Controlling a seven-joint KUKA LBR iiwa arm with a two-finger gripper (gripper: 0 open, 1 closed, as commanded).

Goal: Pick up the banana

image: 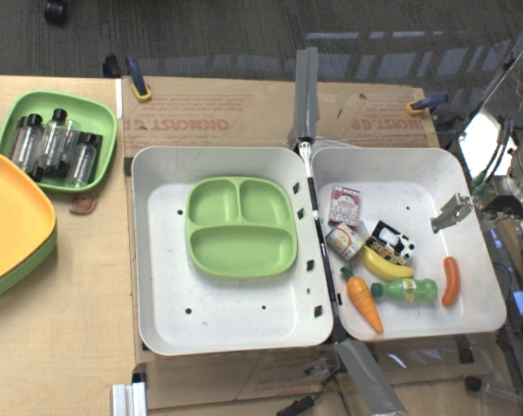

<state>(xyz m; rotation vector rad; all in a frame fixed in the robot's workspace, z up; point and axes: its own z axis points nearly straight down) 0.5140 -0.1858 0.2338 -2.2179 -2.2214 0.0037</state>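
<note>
Banana [387,266] lies flat in right bin [469,319], near its front edge, long axis roughly left-right, between carrot [364,303] and green bottle [406,291]. End effector [452,212] probably at bin's right rim; opening unreadable, nothing visibly held.

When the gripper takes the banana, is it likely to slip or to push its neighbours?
The banana looks smooth and curved, so it may slip or turn between the fingers. It seems a rigid toy, probably light. It lies against the green bottle and the black-and-white toy, so these would likely shift.
</note>
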